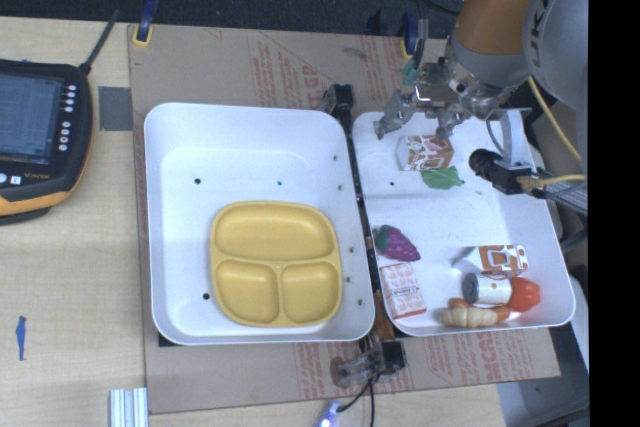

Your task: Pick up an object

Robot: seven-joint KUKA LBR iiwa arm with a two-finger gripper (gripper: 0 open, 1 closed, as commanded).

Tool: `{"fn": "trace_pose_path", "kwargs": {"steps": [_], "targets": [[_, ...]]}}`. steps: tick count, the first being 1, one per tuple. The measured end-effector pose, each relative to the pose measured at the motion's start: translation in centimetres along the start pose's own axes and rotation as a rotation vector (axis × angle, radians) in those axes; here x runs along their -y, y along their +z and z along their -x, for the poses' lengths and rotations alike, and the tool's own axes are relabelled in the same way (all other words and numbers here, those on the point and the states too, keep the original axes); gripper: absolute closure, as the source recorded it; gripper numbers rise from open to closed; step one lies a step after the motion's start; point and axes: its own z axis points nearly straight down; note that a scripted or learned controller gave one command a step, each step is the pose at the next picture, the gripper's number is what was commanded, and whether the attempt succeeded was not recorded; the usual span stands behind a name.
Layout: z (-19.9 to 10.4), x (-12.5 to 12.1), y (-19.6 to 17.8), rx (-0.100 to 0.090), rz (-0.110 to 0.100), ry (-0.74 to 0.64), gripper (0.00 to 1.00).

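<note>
Grey robot arm with orange band (530, 5): dark letters on grey casing near right edge, seemingly part of "KUKA", cut off by frame. Brown cardboard sheet under white bins (250, 65): faint red print in lines, too blurred to read. Small red-and-white packets in right bin (402, 291): print present, illegible. Black-and-orange handheld pendant (35, 135): screen unreadable.

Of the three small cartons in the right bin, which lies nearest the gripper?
The small carton at the bin's far end, beside the green piece, just below the gripper; the other two lie near the front.
</note>
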Motion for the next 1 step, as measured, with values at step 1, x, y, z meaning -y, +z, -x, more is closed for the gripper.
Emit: {"fn": "trace_pose_path", "kwargs": {"steps": [1], "targets": [[6.48, -1.34, 7.43, 0.003, -0.002, 0.002, 0.0]]}}
